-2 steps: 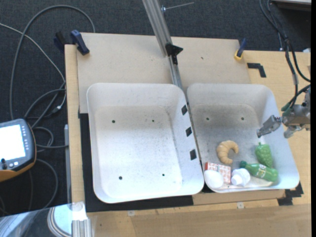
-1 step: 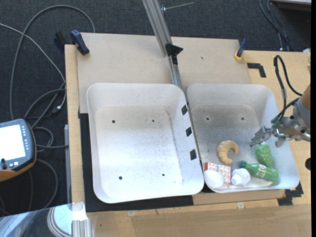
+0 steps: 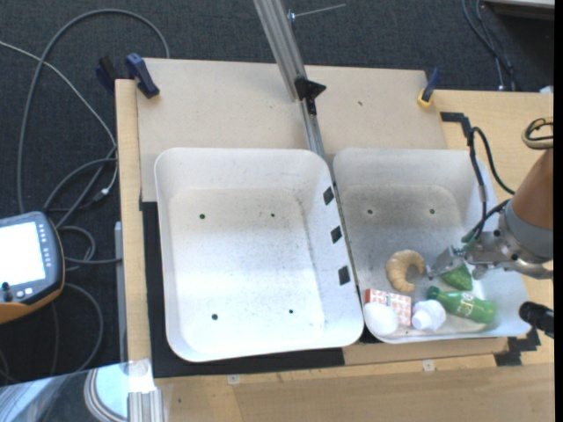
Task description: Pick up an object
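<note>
The things to pick from lie crowded in the near right corner of the right bin (image 3: 387,174). A tan, curled pastry-like piece (image 3: 405,269) sits nearest the bin's middle. Just right of it is a small green object (image 3: 458,279), and below that a green bottle (image 3: 463,305) lies on its side with its white cap (image 3: 428,316) pointing left. Along the front wall rest a red and white packet (image 3: 390,301) and a round white object (image 3: 381,320), touching or nearly touching each other.

The gripper (image 3: 450,262) reaches in from the right, low over the bin, its tip just above the small green object and just right of the tan piece. Whether the jaws are spread or pressed together cannot be told, and nothing is clearly seen between them. Behind it the grey wrist (image 3: 528,236) and orange band (image 3: 537,192) run off the right edge.

The left bin (image 3: 176,183) sits beside the right one, both on the wooden counter (image 3: 220,104). A metal rail (image 3: 277,33) slants down between the bins. A handheld control pendant (image 3: 26,262) lies at far left on the dark floor.
</note>
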`<state>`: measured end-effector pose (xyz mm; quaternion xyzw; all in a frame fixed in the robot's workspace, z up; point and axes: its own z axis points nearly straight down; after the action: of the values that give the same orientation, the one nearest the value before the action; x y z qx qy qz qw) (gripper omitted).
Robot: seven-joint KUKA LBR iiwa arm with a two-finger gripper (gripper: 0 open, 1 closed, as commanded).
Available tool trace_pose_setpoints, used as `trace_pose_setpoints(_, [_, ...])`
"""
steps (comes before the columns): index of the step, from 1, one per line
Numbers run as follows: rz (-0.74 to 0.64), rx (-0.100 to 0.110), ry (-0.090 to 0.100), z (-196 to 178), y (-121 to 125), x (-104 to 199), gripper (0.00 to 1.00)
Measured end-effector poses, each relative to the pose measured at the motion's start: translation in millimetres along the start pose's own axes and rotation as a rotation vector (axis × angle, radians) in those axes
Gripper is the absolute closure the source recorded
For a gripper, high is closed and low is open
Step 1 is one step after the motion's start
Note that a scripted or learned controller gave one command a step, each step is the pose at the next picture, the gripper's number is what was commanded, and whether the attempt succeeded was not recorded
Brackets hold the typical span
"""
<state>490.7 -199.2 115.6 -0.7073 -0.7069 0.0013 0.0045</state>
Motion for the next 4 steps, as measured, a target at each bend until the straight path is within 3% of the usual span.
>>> trace_pose_setpoints(1, [0.000,-0.010,-0.003,-14.6,2.3,-0.5,1.00])
trace_pose_setpoints(3, [-0.002,-0.015,-0.007,-95.0,4.7,-1.8,1.00])
trace_pose_setpoints(4, [-0.007,-0.013,-0.004,-106.5,22.9,42.2,1.00])
